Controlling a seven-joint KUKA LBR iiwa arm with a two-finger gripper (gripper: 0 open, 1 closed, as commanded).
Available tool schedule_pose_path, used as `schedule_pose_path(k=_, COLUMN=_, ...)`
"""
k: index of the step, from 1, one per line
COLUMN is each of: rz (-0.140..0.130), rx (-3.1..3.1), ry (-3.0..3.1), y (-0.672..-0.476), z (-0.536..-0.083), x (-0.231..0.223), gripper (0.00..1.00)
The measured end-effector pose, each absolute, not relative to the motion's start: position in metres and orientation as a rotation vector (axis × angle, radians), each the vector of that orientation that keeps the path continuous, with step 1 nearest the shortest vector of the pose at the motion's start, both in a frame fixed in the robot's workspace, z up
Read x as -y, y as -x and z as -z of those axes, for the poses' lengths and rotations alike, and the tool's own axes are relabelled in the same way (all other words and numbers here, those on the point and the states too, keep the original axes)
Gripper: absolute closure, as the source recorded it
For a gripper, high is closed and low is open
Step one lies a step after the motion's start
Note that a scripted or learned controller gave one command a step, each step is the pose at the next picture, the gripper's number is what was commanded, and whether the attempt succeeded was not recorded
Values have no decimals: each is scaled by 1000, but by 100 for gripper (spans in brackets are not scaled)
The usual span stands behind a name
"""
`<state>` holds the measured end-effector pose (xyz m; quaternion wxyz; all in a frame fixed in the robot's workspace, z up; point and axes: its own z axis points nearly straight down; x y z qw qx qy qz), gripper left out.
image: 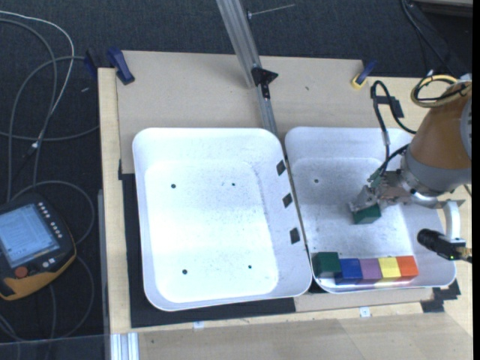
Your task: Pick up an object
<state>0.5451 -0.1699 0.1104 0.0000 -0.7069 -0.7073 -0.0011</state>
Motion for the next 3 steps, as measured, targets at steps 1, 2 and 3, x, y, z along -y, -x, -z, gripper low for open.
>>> schedule_pose_path(k=1, rz=11, rx=2236, ry=2212, y=-608, z=-154, x=76, gripper=100)
schedule_pose_path(k=2, rz=11, rx=2232, ry=2213, y=-619, z=-203, x=14, gripper=100)
schedule_pose_path(k=3, rz=4, rx=2229, ry=2209, y=-614, z=-199, x=-84, gripper=100)
